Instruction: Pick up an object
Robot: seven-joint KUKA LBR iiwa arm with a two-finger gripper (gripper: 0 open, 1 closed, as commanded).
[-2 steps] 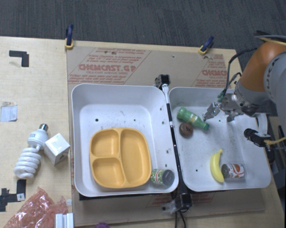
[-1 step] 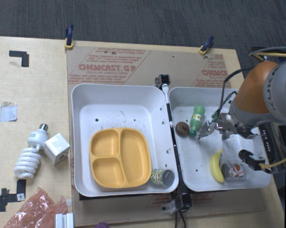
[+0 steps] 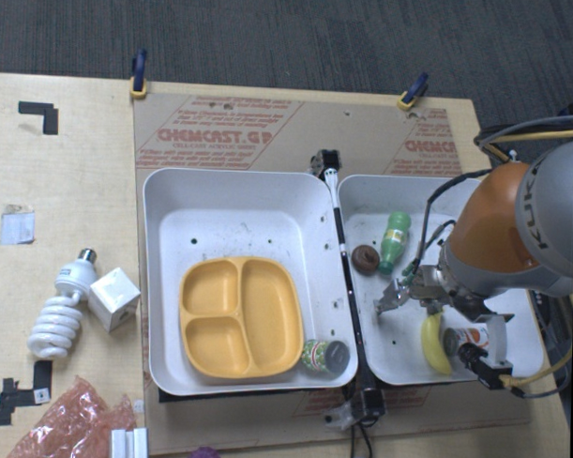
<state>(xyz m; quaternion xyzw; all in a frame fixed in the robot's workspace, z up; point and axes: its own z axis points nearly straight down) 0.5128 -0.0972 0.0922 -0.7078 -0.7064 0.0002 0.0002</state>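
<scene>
Banana [image 3: 436, 344] just R of pincer [image 3: 391, 300]

Hand [image 3: 393, 299] low in right bin [image 3: 365, 190], between brown ball [image 3: 365, 259] and banana [image 3: 436, 343].

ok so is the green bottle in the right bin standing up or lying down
Lying down. The green bottle rests on its side on the floor of the right bin, white cap toward the bottom of the view, beside a brown round object.

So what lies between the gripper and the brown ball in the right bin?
Nothing: in the camera view, bare white bin floor separates the gripper from the brown ball. The green bottle lies beside the ball, off that line.
</scene>
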